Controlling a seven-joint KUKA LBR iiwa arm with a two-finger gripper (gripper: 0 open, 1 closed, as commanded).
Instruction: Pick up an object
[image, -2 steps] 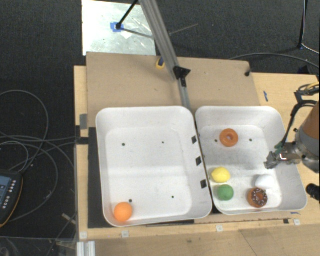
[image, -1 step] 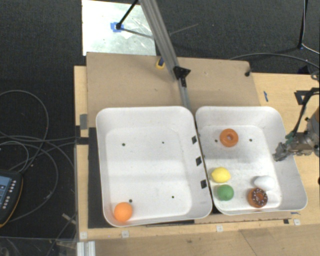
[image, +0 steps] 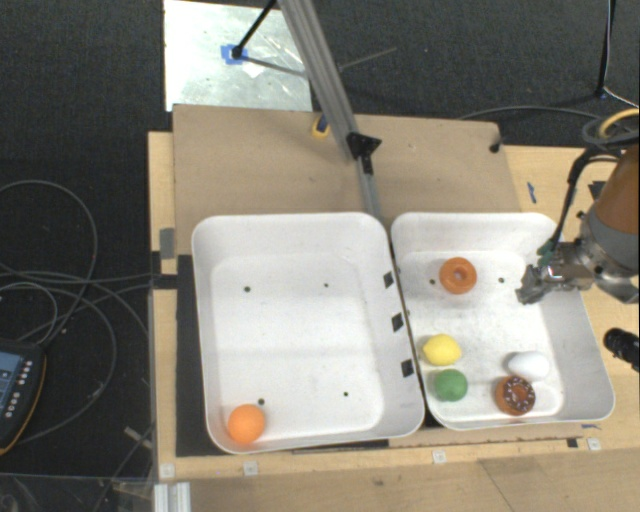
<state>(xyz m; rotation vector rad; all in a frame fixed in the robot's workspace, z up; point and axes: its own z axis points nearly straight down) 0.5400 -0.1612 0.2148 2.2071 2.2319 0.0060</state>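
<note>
The right bin (image: 500, 232) holds an orange ring-shaped donut (image: 458, 275), a yellow lemon-like piece (image: 441, 350), a green ball (image: 450, 385), a white egg-like piece (image: 527, 365) and a brown sprinkled donut (image: 515, 396). An orange ball (image: 245, 424) lies in the near left corner of the left bin (image: 290, 235). My gripper (image: 533, 286) hangs over the right side of the right bin, to the right of the orange donut and above the white piece. Nothing shows between its fingers.
A grey pole (image: 330, 85) slants down from the top to the gap between the bins. Cables (image: 60, 300) lie on the floor at the left. A wooden board (image: 250, 160) lies behind the bins.
</note>
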